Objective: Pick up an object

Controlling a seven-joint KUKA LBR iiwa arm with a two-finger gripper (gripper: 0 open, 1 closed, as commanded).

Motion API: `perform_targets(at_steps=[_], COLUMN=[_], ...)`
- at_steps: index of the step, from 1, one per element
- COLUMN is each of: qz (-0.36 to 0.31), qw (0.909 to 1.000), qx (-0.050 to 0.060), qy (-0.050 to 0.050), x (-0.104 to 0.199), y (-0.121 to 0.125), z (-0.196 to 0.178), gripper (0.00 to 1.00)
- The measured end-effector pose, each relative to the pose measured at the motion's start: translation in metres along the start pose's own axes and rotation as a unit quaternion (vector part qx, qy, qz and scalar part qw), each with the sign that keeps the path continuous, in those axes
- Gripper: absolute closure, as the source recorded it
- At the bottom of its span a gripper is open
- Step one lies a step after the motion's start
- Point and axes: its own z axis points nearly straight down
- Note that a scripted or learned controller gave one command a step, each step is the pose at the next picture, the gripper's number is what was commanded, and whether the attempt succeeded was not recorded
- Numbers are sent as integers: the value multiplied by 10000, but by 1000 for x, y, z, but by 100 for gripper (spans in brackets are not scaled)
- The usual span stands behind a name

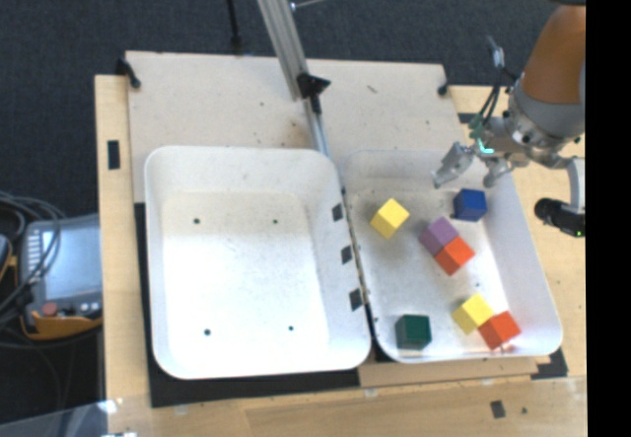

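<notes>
Nearest the camera, right bin (537, 327) holds green cube (413, 330), then yellow/red cubes. Farther back, blue cube (470, 204) sits by the bin's far wall, just below gripper (471, 167). Small, square, matte blue; prob. light & rigid, so pinch opposite flat faces. Fingers look spread w/ nothing between.

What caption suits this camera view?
Gripper hovers over the right bin, near a blue cube among coloured cubes.
</notes>
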Motion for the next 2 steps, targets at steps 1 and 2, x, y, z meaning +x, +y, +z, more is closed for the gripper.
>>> perform_targets(at_steps=[1,2], qz=[-10,16], qw=[10000,10000], qx=[-21,-3], qy=[-13,-15], x=[0,-10], y=[1,-5], z=[-3,47], gripper=[0,0])
